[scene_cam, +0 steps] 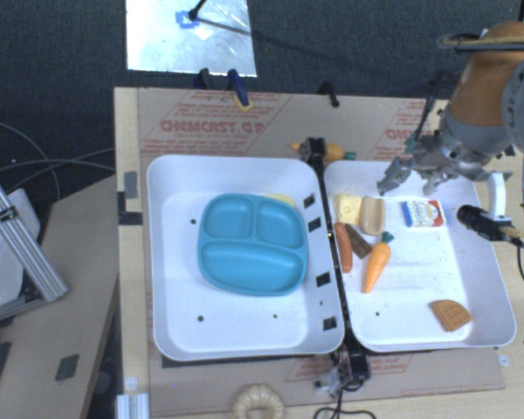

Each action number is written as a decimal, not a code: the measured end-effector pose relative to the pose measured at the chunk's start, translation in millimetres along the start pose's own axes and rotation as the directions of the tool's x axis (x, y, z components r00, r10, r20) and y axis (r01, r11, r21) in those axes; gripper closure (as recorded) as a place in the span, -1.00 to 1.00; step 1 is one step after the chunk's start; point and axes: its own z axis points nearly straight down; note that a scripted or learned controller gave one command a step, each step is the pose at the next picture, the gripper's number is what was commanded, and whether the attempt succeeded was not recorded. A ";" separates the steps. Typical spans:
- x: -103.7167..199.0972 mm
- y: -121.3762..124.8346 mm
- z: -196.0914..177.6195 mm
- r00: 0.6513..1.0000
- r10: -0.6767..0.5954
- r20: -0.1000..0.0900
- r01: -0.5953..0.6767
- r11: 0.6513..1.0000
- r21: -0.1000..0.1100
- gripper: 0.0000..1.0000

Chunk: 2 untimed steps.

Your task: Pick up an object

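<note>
In the right bin point(498, 317) we count two carrots: one point(375, 265) lies near the bin's centre, the second point(344, 248) lies beside the divider. A dark piece point(360, 240) sits between them. Above these rest one pale cheese wedge point(348, 208) and one tan bread piece point(372, 215), touching. One white carton with blue and red print point(422, 213) lies to their right; one brown cracker point(451, 314) lies near the front corner. The end effector point(414, 177) hovers over the bin's rear edge, fingers spread wide, holding nothing. The arm point(489, 85) descends from the upper right. The left bin point(162, 234) holds one blue divided plate point(251, 243). Both bins rest on the worktop point(210, 120).
</note>
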 end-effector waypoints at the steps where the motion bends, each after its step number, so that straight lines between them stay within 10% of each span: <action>1: 0.2 2.6 -9.1 1.000 -0.002 0.001 0.002 1.000 -0.014 -1.00; 2: 3.4 -1.0 33.5 1.000 -0.001 0.001 0.001 1.000 -0.012 -1.00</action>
